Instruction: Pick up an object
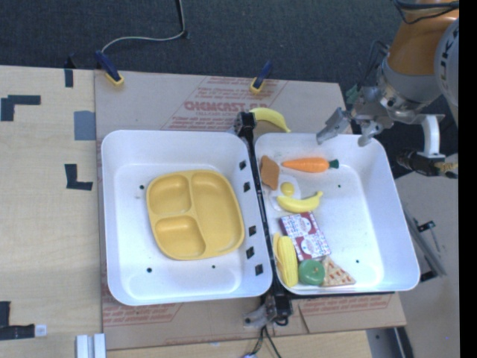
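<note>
The right bin holds an orange carrot, a small yellow banana, a brown wedge, a red-and-white packet, a corn cob, a green piece and a pizza slice. My gripper hangs above the bin's far right corner, up and to the right of the carrot. Its fingers are spread open with nothing between them.
The left bin holds a yellow divided plate. A larger banana lies on the cardboard behind the bins. Two yellow-blue clamps sit at the cardboard's far edge. A clip is at the front.
</note>
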